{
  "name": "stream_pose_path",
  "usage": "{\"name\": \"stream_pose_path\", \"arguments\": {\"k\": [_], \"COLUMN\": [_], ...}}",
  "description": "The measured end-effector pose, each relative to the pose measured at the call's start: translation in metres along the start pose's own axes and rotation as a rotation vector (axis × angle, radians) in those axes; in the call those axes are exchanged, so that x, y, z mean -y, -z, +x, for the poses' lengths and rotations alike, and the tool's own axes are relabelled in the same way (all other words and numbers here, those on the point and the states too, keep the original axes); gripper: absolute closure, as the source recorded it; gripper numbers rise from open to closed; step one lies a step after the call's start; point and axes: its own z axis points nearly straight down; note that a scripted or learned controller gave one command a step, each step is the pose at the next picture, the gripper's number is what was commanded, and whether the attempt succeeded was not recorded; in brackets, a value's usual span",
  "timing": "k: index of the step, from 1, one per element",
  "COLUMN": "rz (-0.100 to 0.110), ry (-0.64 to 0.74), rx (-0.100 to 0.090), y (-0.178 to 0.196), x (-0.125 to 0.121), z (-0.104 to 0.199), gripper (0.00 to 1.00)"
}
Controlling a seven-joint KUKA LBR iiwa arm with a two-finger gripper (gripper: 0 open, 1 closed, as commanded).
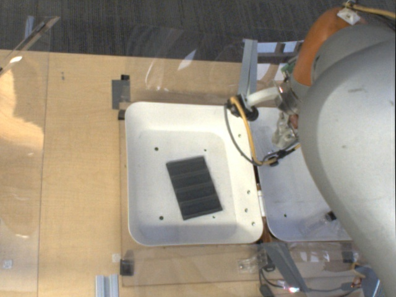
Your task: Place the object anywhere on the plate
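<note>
1. we see the left bin (142, 166), a shallow white tray with rounded corners, resting on the wooden bench (68, 184).
2. in this bin lies a dark grey ribbed rectangular object (193, 187), flat on the floor of the tray, turned slightly off the tray's edges and set a little right of the middle; it touches no wall.
3. the right bin (291, 209) sits just beside the left one; we see only part of its floor, since the arm covers the rest.
4. the grey arm (352, 135) enters from the right and hangs over the right bin, with its orange band (315, 36) near the top of the view.
5. a yellow-and-black cable (244, 142) loops from the wrist area across the seam between the two bins.
6. the tool itself is hidden beneath the arm's bulk; we cannot tell its state.
7. we cannot make out a plate; the ribbed object lies well apart from the arm.
</note>
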Motion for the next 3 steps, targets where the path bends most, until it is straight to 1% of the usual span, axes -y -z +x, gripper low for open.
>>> {"name": "stream_pose_path", "arguments": {"k": [1,2,3], "rz": [0.002,-0.001,0.003], "ry": [0.343,1.065,1.253], "rx": [0.001,-0.004,-0.001], "y": [-0.031,0.041,-0.078], "x": [0.052,0.098,0.188], "z": [0.05,0.063,0.1], "gripper": [1.0,1.0,1.0]}}
